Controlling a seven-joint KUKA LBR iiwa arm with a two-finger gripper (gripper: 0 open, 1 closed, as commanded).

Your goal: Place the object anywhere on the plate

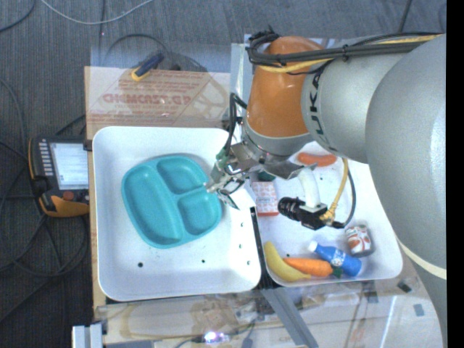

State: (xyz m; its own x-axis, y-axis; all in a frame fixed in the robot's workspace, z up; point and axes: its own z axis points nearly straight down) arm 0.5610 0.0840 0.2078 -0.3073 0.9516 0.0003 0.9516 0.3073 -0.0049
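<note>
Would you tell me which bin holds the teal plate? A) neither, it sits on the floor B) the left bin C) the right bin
B: the teal plate lies inside the left bin, while the right bin holds a banana, a carrot and other small items.

I am seeing a teal plate (170, 200) lying flat in the left white bin (116, 267), sitting left of centre in the frame. It is showing three moulded compartments, one long section on its left and two smaller ones on its right. I cannot tell which object is being placed, as the arm is covering that spot.
</note>
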